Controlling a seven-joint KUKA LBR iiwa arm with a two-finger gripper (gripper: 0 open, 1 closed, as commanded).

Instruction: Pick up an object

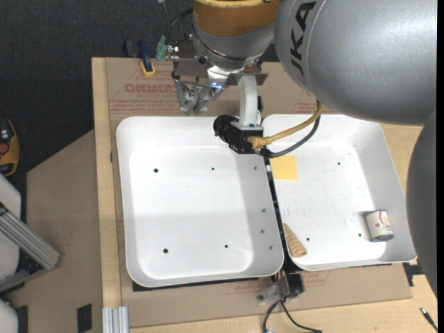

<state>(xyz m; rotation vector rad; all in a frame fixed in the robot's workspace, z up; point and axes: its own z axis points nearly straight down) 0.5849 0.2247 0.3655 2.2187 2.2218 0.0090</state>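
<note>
- Camera view: arm point(361, 40) comes in from the right, wrist with orange band at top centre.
- Claw point(194, 99) sits past the far rim of the left bin point(139, 207), over the cardboard-topped bench point(111, 103). Can't tell whether it is released or clenched; nothing visible in its grip.
- Black fitting with a tan hose point(239, 136) hangs under the wrist, at the far end of the seam between the 2 bins.
- Right bin point(361, 134) holds 3 things:
  - yellow square point(284, 168), flat, near the left wall, far half.
  - small white can point(379, 225) with red markings, on its side, near the right wall, close to the near corner.
  - tan cone point(294, 241), against the left wall at the near corner.
- All 3 are well apart from the claw.
- Left bin floor shows just 4 dark dots.
- Blue and yellow clamp point(146, 57) at the bench's far left corner.
</note>
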